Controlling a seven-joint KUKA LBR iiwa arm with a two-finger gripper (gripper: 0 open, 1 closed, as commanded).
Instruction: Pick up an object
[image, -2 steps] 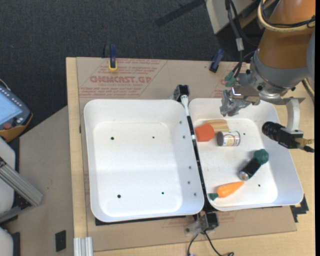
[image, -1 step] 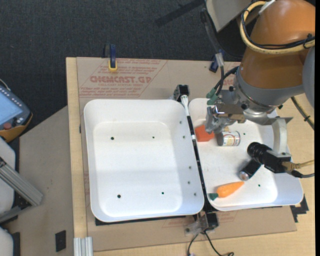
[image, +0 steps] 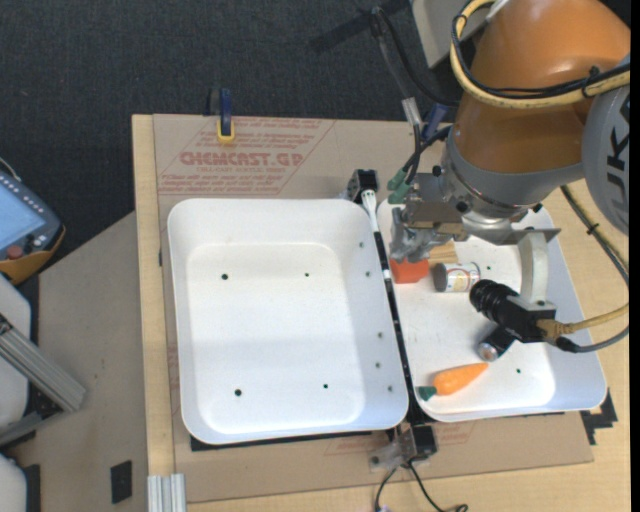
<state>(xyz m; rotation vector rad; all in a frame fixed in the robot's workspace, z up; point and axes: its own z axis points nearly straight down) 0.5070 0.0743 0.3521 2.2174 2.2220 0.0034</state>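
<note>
Sitting in the upper left corner of the right bin (image: 565, 375), near centre frame, a red-orange block (image: 408, 270) lies right by the wall shared with the left bin (image: 270, 330). Claw (image: 410, 240) is directly over the block's top edge, touching or nearly so, and the wrist body covers it. Can't tell if the claw is spread or pinched, or if it has the block. A small pale cylinder (image: 455, 279) lies just right of the block, close to the claw's side. A small silvery piece (image: 488, 350) sits lower, partly hidden. A carrot (image: 460, 379) lies near the bin's bottom edge, well apart from the block. The arm's orange band (image: 540, 50) fills the upper right. The left bin's floor shows four small dark dots. Both bins rest on a cardboard sheet (image: 300, 140) with red print, on the tabletop (image: 110, 300). A blue clamp (image: 224, 105) grips the cardboard's top edge.
</note>
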